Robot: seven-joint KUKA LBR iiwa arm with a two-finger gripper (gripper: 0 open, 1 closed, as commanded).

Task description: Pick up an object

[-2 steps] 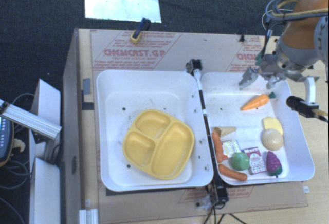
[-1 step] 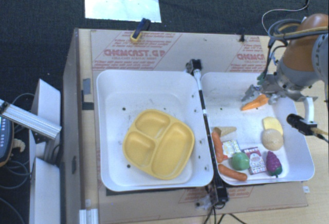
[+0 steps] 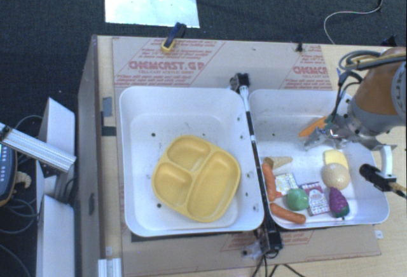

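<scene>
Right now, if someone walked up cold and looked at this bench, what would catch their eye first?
Probably the yellow divided plate, lying alone in the left bin. Next, the cluster of small toy foods in the right bin's near part: carrots, a green ball, a purple piece and a pale round one. The grey and orange arm reaches in over that bin's far right side, its gripper by an orange piece.

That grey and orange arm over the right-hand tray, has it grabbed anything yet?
Not clearly. The arm's gripper is low in the right bin, beside an orange piece, but nothing is visibly held. The toy food, like the green ball and purple piece, lies unlifted. The pick remains.
</scene>
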